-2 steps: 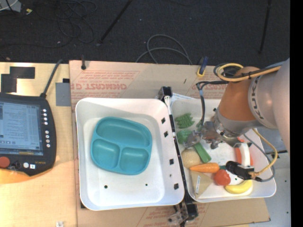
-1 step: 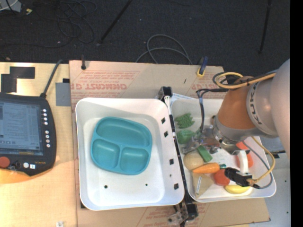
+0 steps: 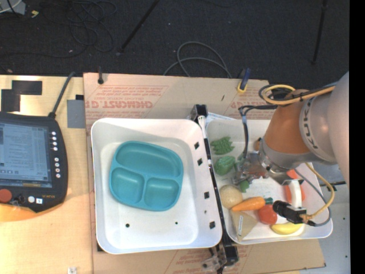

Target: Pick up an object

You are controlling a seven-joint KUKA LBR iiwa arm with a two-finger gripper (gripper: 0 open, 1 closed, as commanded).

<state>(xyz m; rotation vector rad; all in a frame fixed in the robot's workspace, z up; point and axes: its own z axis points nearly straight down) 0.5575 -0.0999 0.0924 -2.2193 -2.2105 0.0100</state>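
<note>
Nearest the camera, along the front of the right bin, lay one yellow banana, one pale wedge and one red tomato. Just behind them lay one orange carrot, touching one pale round piece, with one red-and-white piece off to the right. Two green pieces sat farther back, the nearer just beside the gripper and the other behind it. That made eight toy foods, all in the right bin, so the thing to pick was there and none had been lifted.

The gripper hung low over the bin's middle, under the arm's orange band. Whether it was open or closed could not be told, since the wrist hid it.

The risks looked plain. The foods were crowded, so a descent could have nudged the carrot or the round piece and rolled them away. A close on the green piece might have caught only its edge and let it slip. The bin's dividing wall stood near, and a grasp drifting left could have struck it.

The left bin held one teal plate with three compartments. Beyond both bins lay the cardboard sheet, one in number.
</note>
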